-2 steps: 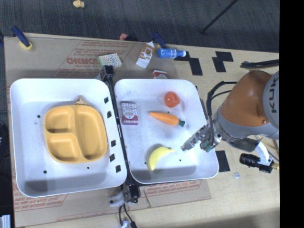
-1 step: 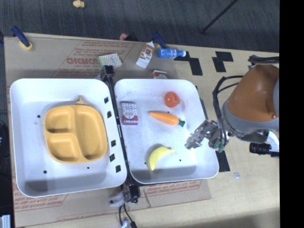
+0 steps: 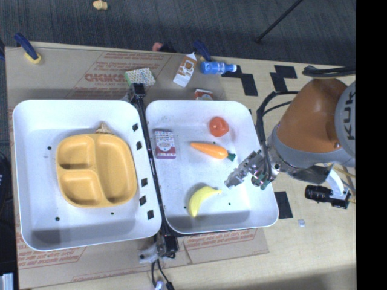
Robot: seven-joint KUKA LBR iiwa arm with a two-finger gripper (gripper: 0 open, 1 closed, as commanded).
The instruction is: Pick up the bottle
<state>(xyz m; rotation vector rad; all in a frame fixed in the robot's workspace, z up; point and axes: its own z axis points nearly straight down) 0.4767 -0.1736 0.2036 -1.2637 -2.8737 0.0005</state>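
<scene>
Camera view, items listed from largest to smallest:

- Desk [image 3: 314, 246]: tan surface on which two white bins are carried side by side.
- Left bin [image 3: 30, 222]: a yellow divided tray [image 3: 95, 169] is held within it.
- Right bin [image 3: 260, 213]: a small red packet [image 3: 164, 144], a carrot [image 3: 209, 150], a red round fruit [image 3: 219, 126] and a banana [image 3: 201, 198] are held within it.
- Arm [image 3: 311, 128]: grey with an orange band, reaching in from the right.
- Gripper [image 3: 234, 179]: hung over the right bin's right part, just beside the carrot's green end, above the banana; nothing is seen between its fingers; whether they are parted or closed cannot be told.
- Bottle [image 3: 216, 68]: blue, lying on its side on the desk outside both bins, beyond the right bin's far rim; long axis left to right, cap end toward the right. It is well apart from the gripper, toward the far side and slightly left. The bin rim is judged to need crossing before any grasp.
</scene>
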